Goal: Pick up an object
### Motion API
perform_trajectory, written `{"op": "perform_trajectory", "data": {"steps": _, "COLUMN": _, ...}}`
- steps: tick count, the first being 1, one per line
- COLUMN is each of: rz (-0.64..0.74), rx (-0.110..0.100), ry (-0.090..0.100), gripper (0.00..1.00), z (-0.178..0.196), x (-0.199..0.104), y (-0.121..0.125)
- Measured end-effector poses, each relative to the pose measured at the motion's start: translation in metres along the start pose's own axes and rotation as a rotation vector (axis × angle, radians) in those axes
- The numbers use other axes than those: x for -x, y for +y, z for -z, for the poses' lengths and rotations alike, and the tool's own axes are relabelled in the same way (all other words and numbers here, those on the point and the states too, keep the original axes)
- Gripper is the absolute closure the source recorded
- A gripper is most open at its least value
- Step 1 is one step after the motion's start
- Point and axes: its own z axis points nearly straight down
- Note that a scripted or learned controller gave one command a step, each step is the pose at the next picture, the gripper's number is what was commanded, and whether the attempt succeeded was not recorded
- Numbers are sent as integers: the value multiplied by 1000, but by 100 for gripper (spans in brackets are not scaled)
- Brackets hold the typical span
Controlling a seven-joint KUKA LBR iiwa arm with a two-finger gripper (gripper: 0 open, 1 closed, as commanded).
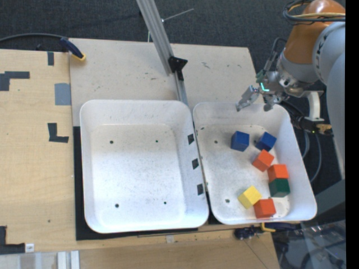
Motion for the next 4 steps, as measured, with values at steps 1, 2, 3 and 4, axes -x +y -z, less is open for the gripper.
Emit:
{"op": "perform_trajectory", "data": {"steps": 1, "rz": 2, "rx": 4, "ry": -2, "gripper": 0, "z": 3, "x": 0, "y": 1}}
{"op": "perform_trajectory", "data": {"steps": 2, "rz": 1, "rx": -2, "ry": -1, "gripper": 0, "z": -61, "x": 0, "y": -5}}
{"op": "perform_trajectory", "data": {"steps": 3, "rz": 2, "rx": 1, "ry": -2, "gripper": 0, "z": -100, "x": -1, "y": -6}}
{"op": "perform_trajectory", "data": {"steps": 4, "rz": 3, "rx": 3, "ry": -3, "gripper": 100, "z": -88, "x": -2, "y": -5}}
